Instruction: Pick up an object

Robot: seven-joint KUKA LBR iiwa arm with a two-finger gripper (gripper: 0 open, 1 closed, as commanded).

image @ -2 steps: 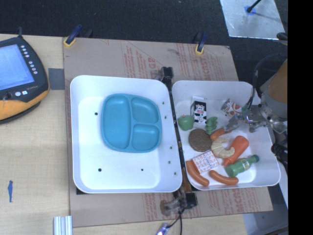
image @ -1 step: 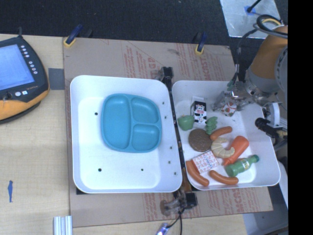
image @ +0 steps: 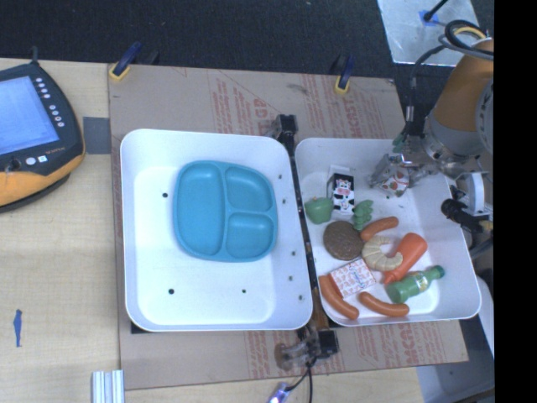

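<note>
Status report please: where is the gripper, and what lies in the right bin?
Gripper low over right white bin, far corner, nothing seen held. Toy foods heaped centre: orange carrot, green bottle, brown round cookie. Small black-white carton nearest gripper.

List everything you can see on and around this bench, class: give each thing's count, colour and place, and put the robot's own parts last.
bins: 2, white, side by side on the cardboard sheet
divided plate: 1, light blue, in the left bin
milk carton: 1, black and white, right bin, upper middle
toy sausages: 3, orange-red, right bin
toy carrot: 1, orange, right bin
toy bottle: 1, green, right bin, lower right
round cookie: 1, brown, right bin centre
green toy vegetables: 2, green, beside the carton
teach pendant: 1, orange and black, left on the bench
clamps: 2, blue and yellow, cardboard's top edge
arm: 1, grey and orange, right
gripper: 1, over right bin's upper right
</note>
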